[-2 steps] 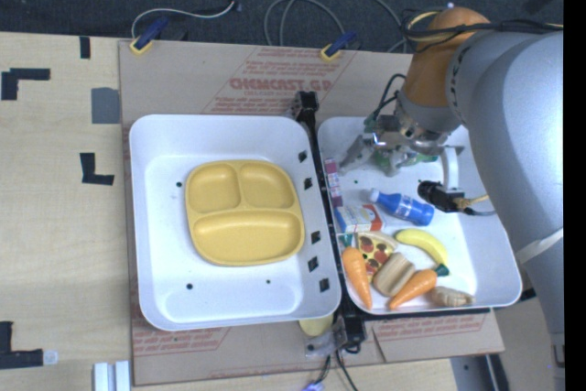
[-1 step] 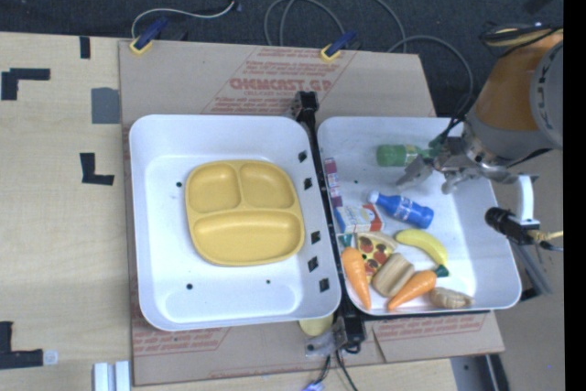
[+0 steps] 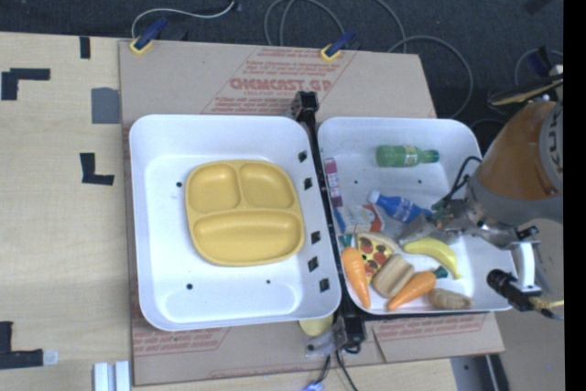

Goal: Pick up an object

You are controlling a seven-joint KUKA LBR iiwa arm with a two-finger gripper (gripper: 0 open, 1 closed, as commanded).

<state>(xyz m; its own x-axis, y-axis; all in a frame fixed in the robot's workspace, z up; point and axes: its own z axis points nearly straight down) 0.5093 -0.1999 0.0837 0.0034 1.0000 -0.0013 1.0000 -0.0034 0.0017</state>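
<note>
Two shallow white bins sit side by side on the counter (image 3: 55, 197), on a sheet of brown cardboard (image 3: 275, 82). The left bin (image 3: 151, 197), well away from the fingers, holds a yellow divided plate (image 3: 244, 211), three compartments, lying flat near the middle.

The right bin (image 3: 458, 135) holds the clutter. The fingers (image 3: 446, 213) sit low over its right half. Just beside them, on the side toward the other bin, lies a blue and white tube or bottle (image 3: 396, 207) with a red end. Beyond it, along the wall shared by the bins, is a slim pink and white stick (image 3: 331, 181). Up toward the far wall, apart from the fingers, a green bottle (image 3: 406, 157) lies on its side.

Just below the fingers lies a yellow banana (image 3: 434, 253), curved, with dark tips. Next to it are a slice of toy pizza (image 3: 371, 252), a tan bread-like roll (image 3: 391, 274), an orange carrot (image 3: 355, 277) near the shared wall, a second carrot (image 3: 412, 288) slanting across, and a small brown lump (image 3: 449, 298) by the near wall.

The arm (image 3: 517, 165) comes in from the right edge, its orange band broad above the wrist, the wrist bent down into the bin. The fingers are small and dark against the clutter, and I cannot tell whether they are clenched or released, or whether they touch anything.
</note>
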